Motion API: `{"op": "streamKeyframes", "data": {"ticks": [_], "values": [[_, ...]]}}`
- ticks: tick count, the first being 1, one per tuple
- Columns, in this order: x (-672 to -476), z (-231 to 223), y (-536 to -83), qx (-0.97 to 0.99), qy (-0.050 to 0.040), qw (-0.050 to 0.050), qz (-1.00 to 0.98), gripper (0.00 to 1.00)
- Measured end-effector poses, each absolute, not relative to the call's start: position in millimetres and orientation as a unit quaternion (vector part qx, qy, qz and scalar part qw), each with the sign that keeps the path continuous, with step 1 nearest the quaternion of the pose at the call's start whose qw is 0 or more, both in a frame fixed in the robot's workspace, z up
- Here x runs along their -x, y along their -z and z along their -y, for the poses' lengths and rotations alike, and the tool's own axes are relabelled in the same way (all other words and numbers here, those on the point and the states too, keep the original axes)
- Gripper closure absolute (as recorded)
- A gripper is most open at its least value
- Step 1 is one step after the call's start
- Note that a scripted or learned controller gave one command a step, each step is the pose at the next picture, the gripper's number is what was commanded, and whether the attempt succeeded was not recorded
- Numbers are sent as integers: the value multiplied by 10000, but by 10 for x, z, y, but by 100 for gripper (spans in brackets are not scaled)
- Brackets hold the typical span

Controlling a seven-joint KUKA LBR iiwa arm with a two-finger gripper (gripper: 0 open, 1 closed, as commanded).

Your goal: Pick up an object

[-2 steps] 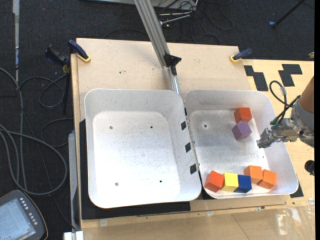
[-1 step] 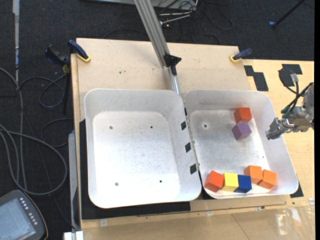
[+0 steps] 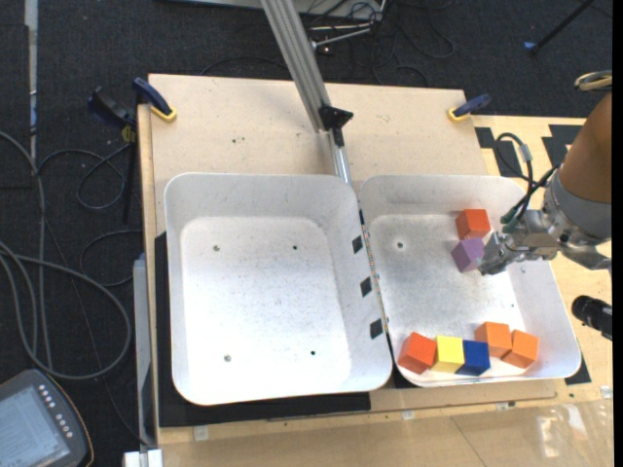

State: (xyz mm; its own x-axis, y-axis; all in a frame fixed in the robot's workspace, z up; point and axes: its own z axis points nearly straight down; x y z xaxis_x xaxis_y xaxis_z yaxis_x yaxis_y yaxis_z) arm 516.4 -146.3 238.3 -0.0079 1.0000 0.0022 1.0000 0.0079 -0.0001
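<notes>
The right bin [image 3: 428, 290] holds several small blocks. An orange cube [image 3: 474, 223] and a purple cube [image 3: 468, 253] sit near its far right. My gripper [image 3: 494, 257] is low in the bin, right beside the purple cube on its right, touching or nearly so. Along the bin's near wall lie an orange block [image 3: 419, 351], a yellow block [image 3: 450, 352], a blue block [image 3: 476, 357] and two more orange blocks [image 3: 510, 342].
The left bin [image 3: 258, 280] lies beside the right one, with a ridge and black clips between them. A slanted metal pole [image 3: 297, 47] crosses above the bench's far side. Cables hang by the arm at the right.
</notes>
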Motion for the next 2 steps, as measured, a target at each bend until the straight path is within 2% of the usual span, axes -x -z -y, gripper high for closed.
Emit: {"op": "streamKeyframes", "data": {"ticks": [1, 2], "values": [[-5201, 934, -2276, 7041, 5, 8, 7101, 100], [-5317, 420, -2197, 7043, 3, 9, 7099, 100]]}}
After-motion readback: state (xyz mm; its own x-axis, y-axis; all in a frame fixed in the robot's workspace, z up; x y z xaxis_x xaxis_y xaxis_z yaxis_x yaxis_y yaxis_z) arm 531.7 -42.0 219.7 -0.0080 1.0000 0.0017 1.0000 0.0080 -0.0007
